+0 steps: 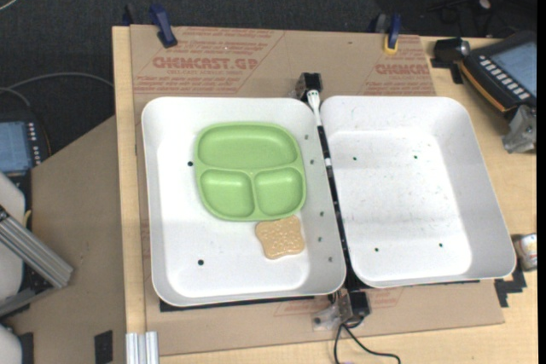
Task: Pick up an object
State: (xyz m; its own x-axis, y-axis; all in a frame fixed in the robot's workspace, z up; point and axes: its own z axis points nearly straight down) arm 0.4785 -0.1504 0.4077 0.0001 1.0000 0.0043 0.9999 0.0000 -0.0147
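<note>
A green divided plate (250, 170) with three compartments lies flat in the left white bin (171, 209). Just below the plate, touching its lower edge, sits a tan, waffle-like flat piece (281, 238) on the bin floor. The right white bin (409, 192) lies beside the left one, its floor showing small dark specks.
Both bins rest on a cardboard sheet (213, 55) held by a blue clamp (162, 26) and a yellow-blue clamp (392, 34). A black bar (324, 158) runs between the bins. A tablet-like device (503, 68) lies at the right edge; cables hang at the front.
</note>
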